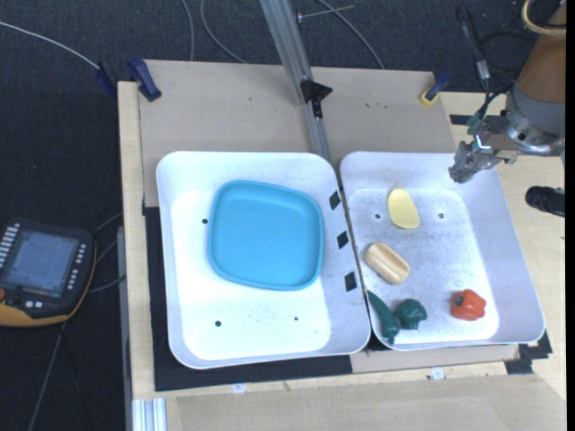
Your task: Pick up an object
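**Gripper over the right bin's far corner, objects below it**

The gripper [467, 163] is a small grey metal piece under the arm's [543, 79] orange band, hanging over the far right corner of the right bin [503, 241]. Nothing shows between its tips; whether it is wide or narrow cannot be told at this size.

The nearest object is a yellow piece [403, 208], smooth and rounded like a lemon half, lying left of and nearer the camera than the gripper, well apart from it. Beyond that lies a tan bun [386, 262], oblong and matte. At the bin's near edge sit a dark green vegetable [396, 316], lumpy and bent, by the left wall, and a red pepper [467, 304], glossy and round, to the right. All four lie apart from one another on speckled white plastic.

The left bin [180, 241] holds a blue plate [266, 234], square with rounded corners. A metal pole [287, 34] slants above the gap between the bins. A handheld controller [40, 269] lies on the dark floor at left.
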Robot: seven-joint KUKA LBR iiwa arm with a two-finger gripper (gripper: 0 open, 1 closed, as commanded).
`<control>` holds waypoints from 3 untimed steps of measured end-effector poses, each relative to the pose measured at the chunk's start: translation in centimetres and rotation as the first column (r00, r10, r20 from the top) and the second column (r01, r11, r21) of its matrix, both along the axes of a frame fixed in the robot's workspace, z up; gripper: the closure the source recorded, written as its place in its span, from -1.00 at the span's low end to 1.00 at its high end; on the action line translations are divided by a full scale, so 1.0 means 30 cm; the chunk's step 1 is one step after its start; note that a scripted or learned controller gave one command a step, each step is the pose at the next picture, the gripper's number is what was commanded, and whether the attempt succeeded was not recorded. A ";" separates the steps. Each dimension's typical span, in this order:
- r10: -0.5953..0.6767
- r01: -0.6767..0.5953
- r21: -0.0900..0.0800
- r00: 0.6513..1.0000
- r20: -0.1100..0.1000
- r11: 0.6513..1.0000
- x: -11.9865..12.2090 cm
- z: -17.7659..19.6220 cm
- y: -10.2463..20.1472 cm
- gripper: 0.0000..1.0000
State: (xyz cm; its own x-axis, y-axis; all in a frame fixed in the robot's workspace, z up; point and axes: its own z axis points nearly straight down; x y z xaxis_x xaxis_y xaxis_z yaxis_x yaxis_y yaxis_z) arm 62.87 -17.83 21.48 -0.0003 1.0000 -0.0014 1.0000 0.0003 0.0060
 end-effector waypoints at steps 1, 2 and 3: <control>0.000 0.000 0.001 1.000 -0.005 1.000 0.001 0.024 0.000 1.00; 0.004 -0.004 0.002 1.000 -0.004 1.000 -0.046 0.067 0.155 1.00; 0.004 -0.004 0.003 1.000 -0.005 1.000 -0.085 0.096 0.322 1.00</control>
